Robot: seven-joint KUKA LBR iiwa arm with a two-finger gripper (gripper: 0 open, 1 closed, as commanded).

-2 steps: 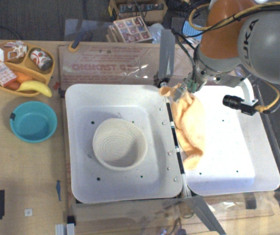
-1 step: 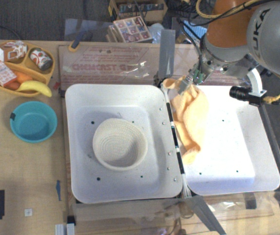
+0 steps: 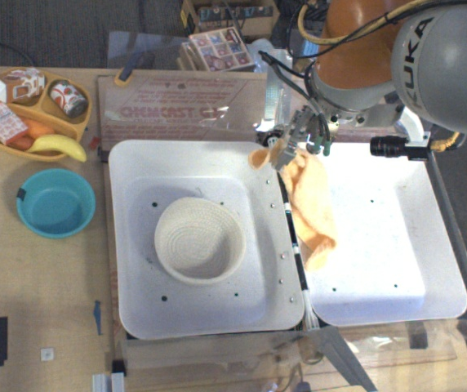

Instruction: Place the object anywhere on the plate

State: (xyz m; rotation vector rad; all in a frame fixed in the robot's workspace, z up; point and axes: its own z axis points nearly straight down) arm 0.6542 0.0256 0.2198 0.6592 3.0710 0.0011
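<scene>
1. Clearly, the carrying step is in hand: an orange cloth (image 3: 311, 207) is seen hanging from the gripper (image 3: 289, 149), its top bunched between the fingers, which are closed on it.

2. The gripper is placed over the far end of the divide between the two bins, at the end of the grey KUKA arm (image 3: 429, 55) that reaches in from the right.

3. The cloth is draped downward along the inner edge of the right bin (image 3: 397, 243), just beside the divide. Whether its lower end touches the bin floor cannot be told from this slant.

4. A woven cream plate (image 3: 199, 239) is seen near the middle of the left bin (image 3: 135, 186), well apart from the cloth, with nothing resting on it.

5. The task is judged to be partly done: the object is gripped, but it is not yet brought across to the plate.

6. For the next move, a sideways travel to the left over the divide is called for. Enough height is needed for the trailing end to be kept off the bin rims.

7. Release is best made with the bulk of the cloth above the plate's centre, since a limp cloth may slump partly off the rim.

8. A blue bowl (image 3: 55, 202) and a tray of toy food (image 3: 29, 113) are left on the bench, outside the bins, and are not concerned.
</scene>
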